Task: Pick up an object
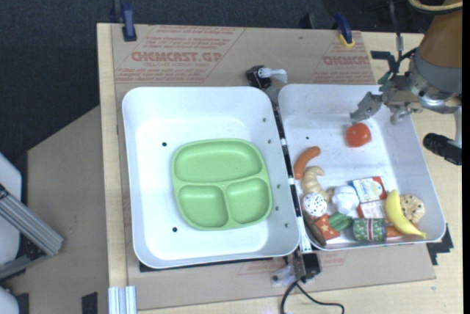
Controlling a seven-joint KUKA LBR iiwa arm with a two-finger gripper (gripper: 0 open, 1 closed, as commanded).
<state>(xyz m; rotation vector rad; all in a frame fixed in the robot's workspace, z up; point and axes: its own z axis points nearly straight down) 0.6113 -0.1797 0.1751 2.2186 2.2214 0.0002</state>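
My gripper hangs over the far part of the right bin, coming in from the right edge. Its two grey fingers are spread apart and open, with nothing between them. A red tomato lies on the bin floor just below and slightly left of the fingers, apart from them. Nearer the front lie an orange sausage, a pale croissant-shaped piece, a white die, a white ball, a small carton, a banana, a cookie and a green can.
The left bin bears a green divided plate. The toys crowd the front of the right bin; its far left corner shows bare floor. A black clip sits behind the seam between the bins.
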